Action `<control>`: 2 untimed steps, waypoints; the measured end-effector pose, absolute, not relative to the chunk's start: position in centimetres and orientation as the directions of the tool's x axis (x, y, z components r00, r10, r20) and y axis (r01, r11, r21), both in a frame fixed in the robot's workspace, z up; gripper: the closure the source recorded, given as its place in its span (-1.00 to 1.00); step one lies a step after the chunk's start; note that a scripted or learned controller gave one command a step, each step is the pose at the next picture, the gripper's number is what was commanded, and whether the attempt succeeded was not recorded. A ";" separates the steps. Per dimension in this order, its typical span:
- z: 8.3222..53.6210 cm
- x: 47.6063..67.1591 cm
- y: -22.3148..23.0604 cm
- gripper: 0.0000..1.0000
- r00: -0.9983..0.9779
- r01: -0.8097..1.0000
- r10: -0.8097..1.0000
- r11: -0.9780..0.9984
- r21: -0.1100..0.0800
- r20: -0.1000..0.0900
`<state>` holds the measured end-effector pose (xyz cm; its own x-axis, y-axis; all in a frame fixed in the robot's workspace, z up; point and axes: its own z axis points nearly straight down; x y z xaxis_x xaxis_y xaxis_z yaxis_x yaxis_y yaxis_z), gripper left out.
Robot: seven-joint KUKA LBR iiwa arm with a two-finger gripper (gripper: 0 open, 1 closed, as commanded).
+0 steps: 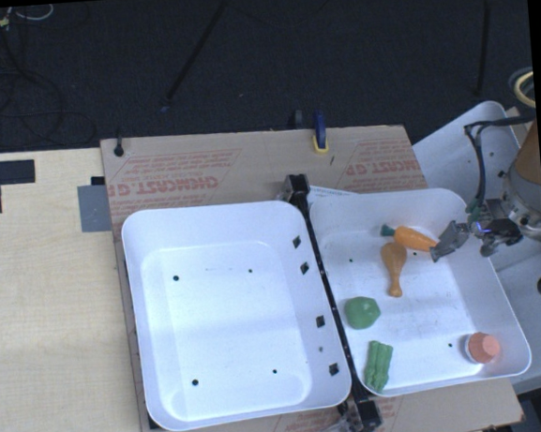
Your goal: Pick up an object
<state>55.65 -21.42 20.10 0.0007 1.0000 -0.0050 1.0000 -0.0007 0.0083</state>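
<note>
The approach step is judged in hand: the gripper (463, 239), fingers seemingly open and empty, is placed just right of the carrot (414, 237), so lowering and closing are needed.

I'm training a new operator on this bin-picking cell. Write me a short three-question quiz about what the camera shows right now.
1. True or false: the green round object lies in the left bin.
2. Which item lies closest to the end effector?
A. the pink cylinder
B. the orange carrot-shaped piece
C. the green ridged piece
3. Fill in: the pink cylinder sits in the right bin's ____ right corner, as the camera sees it.

Key
1. False; it lies in the right bin, near the divider.
2. B; the end effector is just to its right, at the bin's right rim.
3. Near (bottom).
</note>
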 end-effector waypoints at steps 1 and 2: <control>48.1 54.6 -21.4 -1.00 -0.001 1.000 1.000 0.001 0.013 -0.006; 48.1 54.6 -21.3 1.00 -0.007 1.000 1.000 0.007 -0.003 -0.001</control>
<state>54.63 -21.30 48.08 -0.0065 1.0000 -0.0012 1.0000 0.0065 -0.0030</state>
